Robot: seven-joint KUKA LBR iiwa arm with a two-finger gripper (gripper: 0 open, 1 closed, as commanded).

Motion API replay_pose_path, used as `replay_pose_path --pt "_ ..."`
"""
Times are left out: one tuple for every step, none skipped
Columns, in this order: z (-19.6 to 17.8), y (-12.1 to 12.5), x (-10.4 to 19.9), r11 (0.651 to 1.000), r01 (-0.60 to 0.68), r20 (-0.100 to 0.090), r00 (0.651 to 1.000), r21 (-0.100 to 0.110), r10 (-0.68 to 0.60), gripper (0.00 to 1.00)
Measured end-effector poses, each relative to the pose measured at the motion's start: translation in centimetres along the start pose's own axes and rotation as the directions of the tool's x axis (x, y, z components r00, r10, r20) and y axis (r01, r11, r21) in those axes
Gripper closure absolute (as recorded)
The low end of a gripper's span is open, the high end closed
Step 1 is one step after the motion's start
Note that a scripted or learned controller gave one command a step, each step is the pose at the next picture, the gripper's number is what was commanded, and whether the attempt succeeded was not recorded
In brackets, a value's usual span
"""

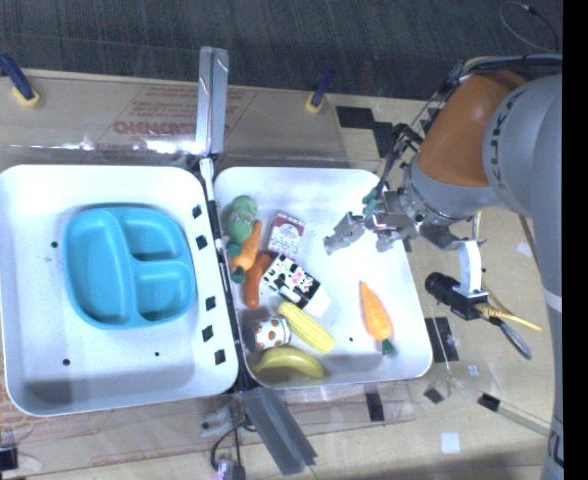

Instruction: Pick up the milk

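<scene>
- The pincer (346,232) hangs over the right bin (314,182), near its upper right part, with nothing between its fingers; whether they are apart or together I cannot tell.
- The milk (294,281), a small carton with black cow spots, lies in the middle of the right bin, well apart from the pincer.
- Just beside the milk are a red-and-white carton (285,235), a carrot (256,277) and a corn cob (307,327).
- Another carrot (375,315) lies to the right.
- The left bin (24,298) holds a blue tray (129,264).
</scene>
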State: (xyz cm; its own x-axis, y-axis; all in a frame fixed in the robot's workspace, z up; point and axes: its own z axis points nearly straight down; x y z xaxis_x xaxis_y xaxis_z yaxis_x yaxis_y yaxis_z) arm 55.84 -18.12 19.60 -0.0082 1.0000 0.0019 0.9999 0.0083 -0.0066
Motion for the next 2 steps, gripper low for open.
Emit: replay_pose_path --pt "8.4 -0.8 2.6 0.993 0.112 0.007 0.994 -0.022 -0.112 0.00" --pt "9.0 -1.7 7.4 0.986 0.164 0.021 0.986 -0.037 -0.163 0.00"
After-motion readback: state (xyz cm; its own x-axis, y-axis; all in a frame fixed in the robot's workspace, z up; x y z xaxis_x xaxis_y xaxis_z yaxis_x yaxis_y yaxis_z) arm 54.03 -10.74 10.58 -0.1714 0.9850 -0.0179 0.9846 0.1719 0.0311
